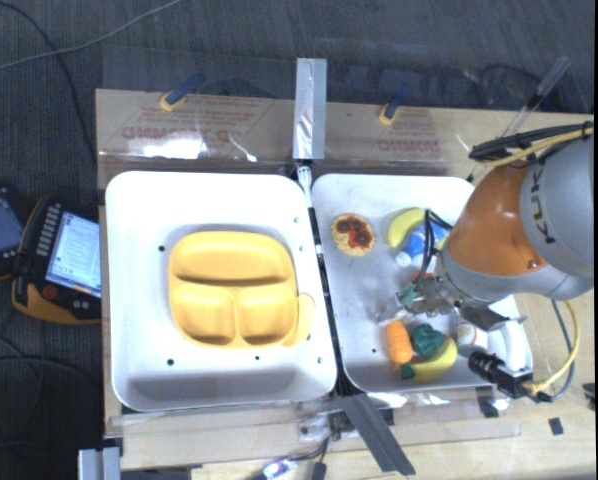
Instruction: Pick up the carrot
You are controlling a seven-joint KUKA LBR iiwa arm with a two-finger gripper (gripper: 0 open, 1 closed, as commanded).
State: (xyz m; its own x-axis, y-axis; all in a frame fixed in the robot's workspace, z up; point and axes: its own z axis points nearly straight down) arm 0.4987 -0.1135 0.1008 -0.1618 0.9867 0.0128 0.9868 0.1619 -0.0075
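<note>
Orange plastic, short and tapered, the toy carrot point(399, 341) lies in the right-hand shallow white bin point(364, 288), toward that bin's near edge and a little left of its middle. Its green leafy top point(428, 342) points toward the bin's right side, and a yellow toy banana point(435, 363) curves just beneath the leaves, touching or nearly touching them.

Above the carrot hangs the grey KUKA arm, whose orange band point(489, 236) covers much of the bin's right half. The two-finger gripper point(419, 298) sits below the wrist, close above the carrot but apart from it; whether it is parted or closed cannot be told from this slanted view, and nothing is seen held in it.

Toward the far edge of the same bin rests a small round toy pizza point(353, 234) with red topping, and beside it, nearer the arm, a second yellow piece of toy fruit point(407, 226) and a small blue object point(417, 240), partly hidden by cables.

Filling the middle of the left-hand white bin point(139, 268) is a yellow plastic tray point(234, 286) with three compartments.

Beyond the bench's left edge, on the dark carpet, lies a handheld control pendant point(57, 263) with a lit screen. A silver strip point(310, 108) stands at the far edge between the two bins.
</note>
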